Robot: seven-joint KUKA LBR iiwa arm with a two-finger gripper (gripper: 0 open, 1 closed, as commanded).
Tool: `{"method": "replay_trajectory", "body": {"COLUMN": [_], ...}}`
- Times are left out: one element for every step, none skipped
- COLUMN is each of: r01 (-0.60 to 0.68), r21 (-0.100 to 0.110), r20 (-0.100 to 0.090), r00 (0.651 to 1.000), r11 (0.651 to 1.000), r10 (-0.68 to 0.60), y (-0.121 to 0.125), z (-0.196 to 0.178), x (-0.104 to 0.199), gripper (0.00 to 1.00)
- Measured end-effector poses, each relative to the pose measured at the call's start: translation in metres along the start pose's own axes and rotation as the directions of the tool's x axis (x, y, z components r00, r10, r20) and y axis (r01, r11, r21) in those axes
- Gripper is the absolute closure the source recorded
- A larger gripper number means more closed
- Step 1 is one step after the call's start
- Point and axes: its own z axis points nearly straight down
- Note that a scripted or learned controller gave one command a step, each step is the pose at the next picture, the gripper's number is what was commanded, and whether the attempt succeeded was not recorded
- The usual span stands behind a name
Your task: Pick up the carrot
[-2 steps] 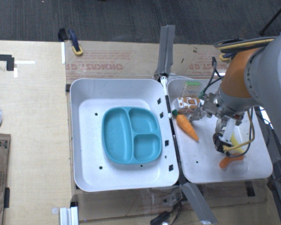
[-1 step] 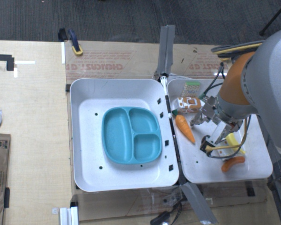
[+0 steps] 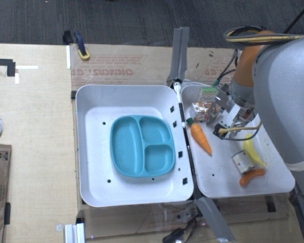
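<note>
The carrot (image 3: pixel 200 138) is orange with a small green top. It lies in the right bin (image 3: pixel 218 184) close to the bin's left wall, pointing toward the front. My gripper (image 3: pixel 214 116) hangs over the back half of this bin, just right of and behind the carrot's top end. The grey arm with its orange band (image 3: pixel 251 54) covers the bin's right side. Nothing of the carrot is lifted; it rests on the bin floor.
The left bin (image 3: pixel 91 135) holds a blue divided plate (image 3: pixel 142 146). In the right bin are a banana (image 3: pixel 254 154), a small white block (image 3: pixel 240 161), an orange-red sausage-shaped item (image 3: pixel 252 176), and small packets (image 3: pixel 200 108) at the back.
</note>
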Motion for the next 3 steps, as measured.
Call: {"method": "replay_trajectory", "body": {"r01": [0.325, 0.565, 0.366], "r21": [-0.019, -0.039, -0.067], "r20": [0.016, 0.024, -0.003], "r00": [0.946, 0.825, 0.930], "r11": [0.945, 0.824, 0.928], "r10": [-0.325, -0.564, -0.367], "y": [0.007, 0.006, -0.024], "z": [0.000, -0.001, -0.001], "x": [-0.003, -0.001, -0.026], "gripper": [0.00, 0.00, 0.00]}}
